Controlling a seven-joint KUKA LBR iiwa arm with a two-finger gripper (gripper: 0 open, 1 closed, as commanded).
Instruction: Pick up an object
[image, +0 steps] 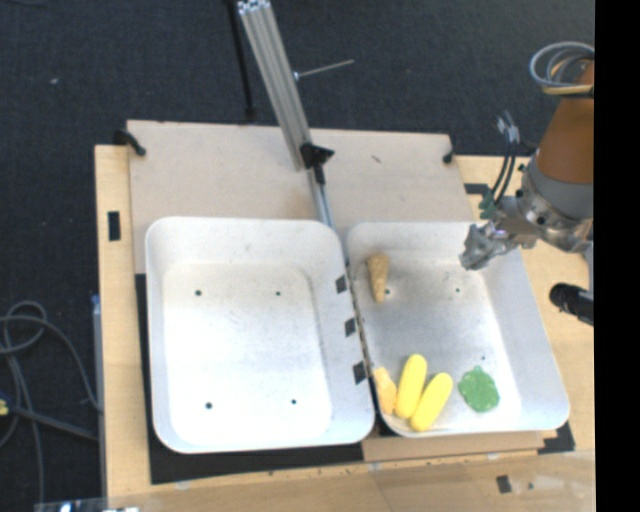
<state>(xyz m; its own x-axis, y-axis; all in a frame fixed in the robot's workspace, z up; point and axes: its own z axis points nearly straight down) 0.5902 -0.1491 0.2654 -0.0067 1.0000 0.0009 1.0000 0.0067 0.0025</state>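
Two shallow white bins sit side by side on the counter (250, 170), and everything below is placed against the right bin (520, 330). Touching its left rim is the left bin (250, 330), whose whole floor is bare and speckled. A slanted metal post (285, 90) rises behind the seam between them. Over the right bin's far right corner hangs the grey arm (560, 170) with its orange band, and the jaws (478, 250) hover just inside that rim; whether they are spread or pressed together cannot be told, and nothing shows between them. The right bin's middle floor is open. Crowded along its near edge lie two yellow pieces (420, 390) side by side, touching, with a small orange piece (384, 385) against the left rim and a green lump (480, 390) just right of them. A tan piece (378, 275) stands near the far left wall.
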